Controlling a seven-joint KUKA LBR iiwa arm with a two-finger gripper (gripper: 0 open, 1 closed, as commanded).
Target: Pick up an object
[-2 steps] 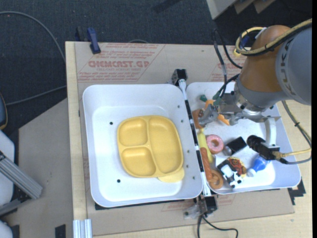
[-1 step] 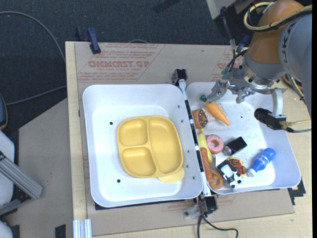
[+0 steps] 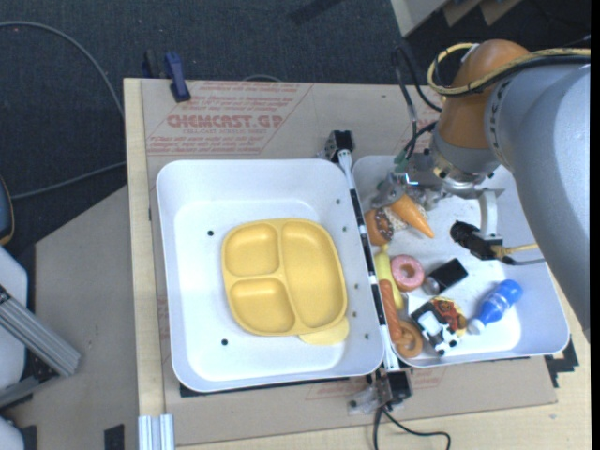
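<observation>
Printed in red on the brown board (image 3: 225, 115) under the bins, upside down and mirrored: what looks like "CHEMCAST GP", smaller lines beneath too fine to read. Blue clip (image 3: 175, 76) at the board's far left edge. In the left bin (image 3: 178, 204), a yellow divided tray (image 3: 281, 277) with three compartments, hiding most of a pale yellow piece (image 3: 326, 332) that peeks out at its near right corner. Along the right bin's (image 3: 544, 331) left wall, crowded and partly overlapping: a brown pastry-like item (image 3: 380, 224), a pink donut (image 3: 407, 272), a red-orange sausage shape (image 3: 390, 298), a pretzel-like piece (image 3: 407, 337). Orange carrot (image 3: 412, 216) lying tilted just under the gripper (image 3: 405, 187), touching or nearly so; contact not clear. Fingers buried in wrist hardware and shadow; opening impossible to judge, nothing seen held. Further right, a black block (image 3: 447, 276), a black-and-white toy (image 3: 439, 324), a blue bottle (image 3: 496, 304). Arm cut off at the right.
</observation>
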